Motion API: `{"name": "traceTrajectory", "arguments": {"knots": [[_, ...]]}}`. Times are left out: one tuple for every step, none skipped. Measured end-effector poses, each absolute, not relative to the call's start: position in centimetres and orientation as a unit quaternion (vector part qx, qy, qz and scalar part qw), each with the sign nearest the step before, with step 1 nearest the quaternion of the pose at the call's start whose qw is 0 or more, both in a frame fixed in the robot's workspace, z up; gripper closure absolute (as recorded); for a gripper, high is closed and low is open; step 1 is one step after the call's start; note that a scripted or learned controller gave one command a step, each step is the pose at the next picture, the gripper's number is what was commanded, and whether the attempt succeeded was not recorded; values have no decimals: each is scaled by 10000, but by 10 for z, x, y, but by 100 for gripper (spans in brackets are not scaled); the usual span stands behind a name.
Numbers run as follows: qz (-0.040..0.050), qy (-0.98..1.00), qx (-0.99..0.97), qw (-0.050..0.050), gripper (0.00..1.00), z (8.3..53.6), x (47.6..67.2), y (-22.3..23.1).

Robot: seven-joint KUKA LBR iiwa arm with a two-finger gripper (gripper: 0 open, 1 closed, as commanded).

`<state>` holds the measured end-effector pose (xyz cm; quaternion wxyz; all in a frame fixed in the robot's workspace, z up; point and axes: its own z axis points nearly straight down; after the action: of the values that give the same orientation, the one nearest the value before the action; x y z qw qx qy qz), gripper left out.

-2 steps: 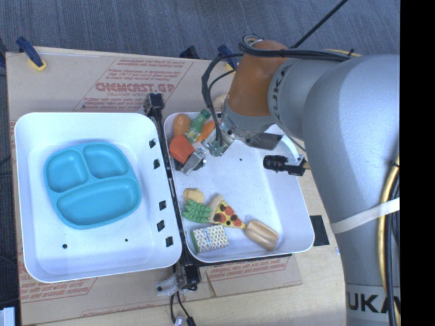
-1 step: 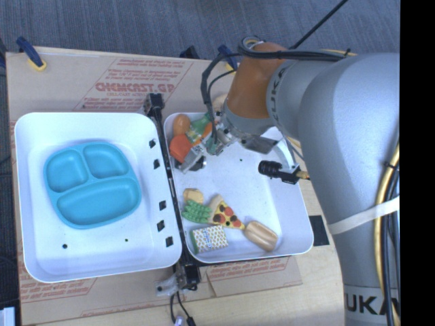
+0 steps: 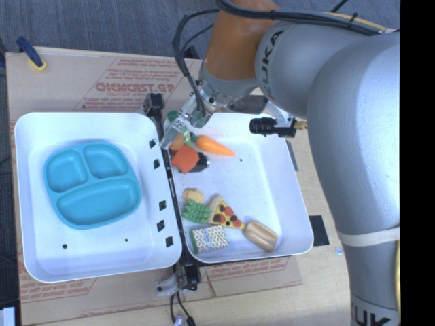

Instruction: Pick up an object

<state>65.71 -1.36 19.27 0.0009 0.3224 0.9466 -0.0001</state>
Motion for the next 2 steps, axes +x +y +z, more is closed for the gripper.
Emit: {"name": "traceTrajectory", "arguments": {"knots": [[-8, 9757, 2190, -10, 0, 192, 646, -20], [-6, 9977, 677, -9, 0, 192, 629, -49]]}}
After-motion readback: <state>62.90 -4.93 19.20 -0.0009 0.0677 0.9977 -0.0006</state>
